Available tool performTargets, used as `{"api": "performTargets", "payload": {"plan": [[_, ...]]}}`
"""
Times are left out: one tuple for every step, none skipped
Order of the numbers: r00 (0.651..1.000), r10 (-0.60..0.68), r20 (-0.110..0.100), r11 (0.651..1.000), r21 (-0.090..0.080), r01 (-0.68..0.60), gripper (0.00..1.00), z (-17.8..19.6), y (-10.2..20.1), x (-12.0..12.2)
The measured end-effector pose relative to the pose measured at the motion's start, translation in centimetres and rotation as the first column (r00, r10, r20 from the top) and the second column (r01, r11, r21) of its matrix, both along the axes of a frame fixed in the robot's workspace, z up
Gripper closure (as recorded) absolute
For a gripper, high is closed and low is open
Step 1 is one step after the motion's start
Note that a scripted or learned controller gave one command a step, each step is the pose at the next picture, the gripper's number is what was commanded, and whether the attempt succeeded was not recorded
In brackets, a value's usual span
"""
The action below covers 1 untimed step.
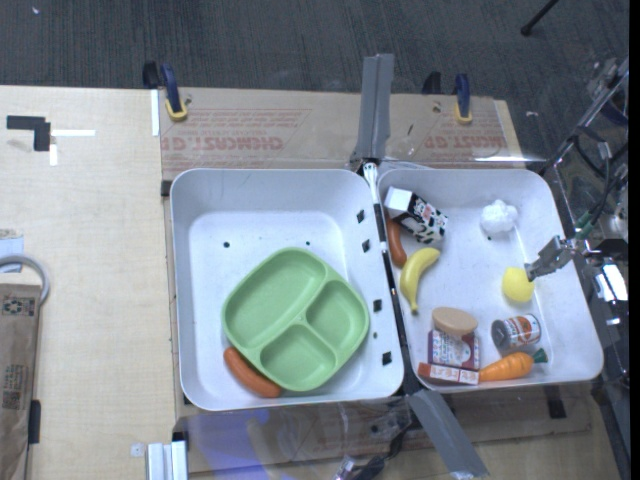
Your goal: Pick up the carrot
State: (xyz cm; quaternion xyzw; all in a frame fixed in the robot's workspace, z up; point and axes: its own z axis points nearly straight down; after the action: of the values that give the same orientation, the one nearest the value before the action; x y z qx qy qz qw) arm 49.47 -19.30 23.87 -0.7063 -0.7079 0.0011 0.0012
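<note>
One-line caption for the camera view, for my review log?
Gripper poised beside the lemon in the right bin, with the carrot lying near the front wall by a can.

Carrot [507, 368]: orange, small green top at right end. Lay flat, roughly horizontal, slightly tilted, in right bin's near right corner, close to front wall, just below can, beside box.

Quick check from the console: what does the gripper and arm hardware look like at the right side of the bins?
The gripper is small, grey and metallic, with slim fingers above the right bin. Behind it sits darker hardware with thin black rods, cables and a white part. It is too blurred for markings.
</note>
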Motion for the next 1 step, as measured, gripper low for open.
{"api": "performTargets", "payload": {"plan": [[0.997,0.071,0.002,0.997,0.001,-0.071,0.0,-14.75,2.03,-1.73]]}}
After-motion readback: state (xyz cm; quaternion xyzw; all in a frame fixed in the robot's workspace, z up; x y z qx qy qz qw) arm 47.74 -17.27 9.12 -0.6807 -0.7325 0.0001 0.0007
